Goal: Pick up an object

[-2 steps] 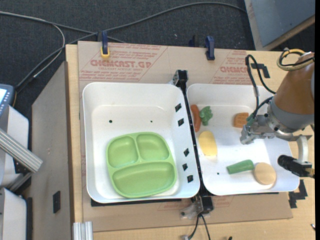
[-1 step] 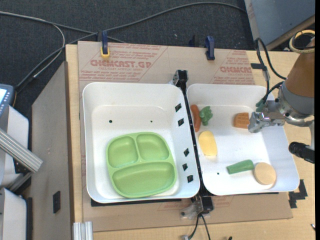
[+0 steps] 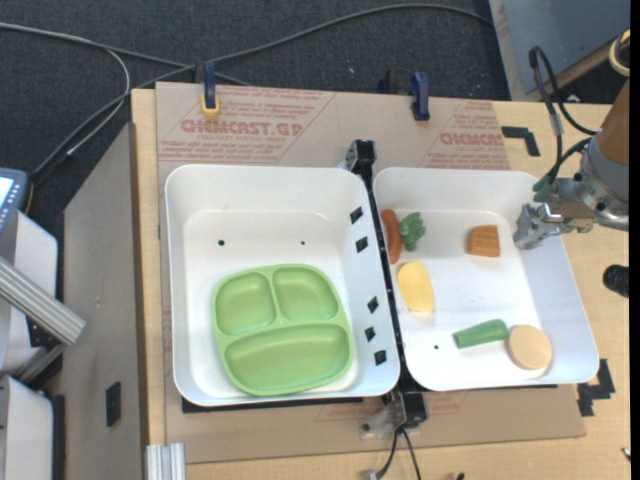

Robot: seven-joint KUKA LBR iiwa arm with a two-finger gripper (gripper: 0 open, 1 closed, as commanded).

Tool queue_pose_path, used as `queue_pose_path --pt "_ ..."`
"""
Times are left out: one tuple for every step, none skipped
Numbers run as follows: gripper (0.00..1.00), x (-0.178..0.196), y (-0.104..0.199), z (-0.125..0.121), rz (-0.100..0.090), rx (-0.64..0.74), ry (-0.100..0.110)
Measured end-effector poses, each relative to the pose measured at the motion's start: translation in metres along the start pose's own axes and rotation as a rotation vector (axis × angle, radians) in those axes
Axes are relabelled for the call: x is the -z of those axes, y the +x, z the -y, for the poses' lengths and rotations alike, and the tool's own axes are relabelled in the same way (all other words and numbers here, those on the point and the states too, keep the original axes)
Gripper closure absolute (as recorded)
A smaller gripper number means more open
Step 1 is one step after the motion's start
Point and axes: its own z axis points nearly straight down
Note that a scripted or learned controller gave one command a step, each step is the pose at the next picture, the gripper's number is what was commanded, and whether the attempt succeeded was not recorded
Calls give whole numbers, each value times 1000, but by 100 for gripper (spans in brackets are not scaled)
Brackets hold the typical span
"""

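The right bin (image 3: 560,288) holds several small things: an orange carrot-like piece (image 3: 389,234) beside a green leafy piece (image 3: 411,229) at the bin's left wall, a yellow oblong (image 3: 415,287) below them, a brown block (image 3: 484,241) near the middle, and a green bar (image 3: 480,334) touching a tan round disc (image 3: 529,348) at the front. My gripper (image 3: 530,228) hangs at the bin's right rim, right of the brown block, with nothing visibly held.
The left bin (image 3: 190,268) carries a light green divided tray (image 3: 284,328). Both bins rest on a cardboard sheet (image 3: 300,118) pinned by a yellow clamp (image 3: 210,93) and a blue clamp (image 3: 420,96). Cables run across the dark floor behind.
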Motion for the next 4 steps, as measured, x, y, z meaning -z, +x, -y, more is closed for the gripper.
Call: queue_pose_path --pt "100 36 0 -2 0 0 2" --pt "100 35 52 -7 -3 4 8" --pt "100 30 100 -3 -3 4 10" --pt "100 19 149 -14 -3 4 11"
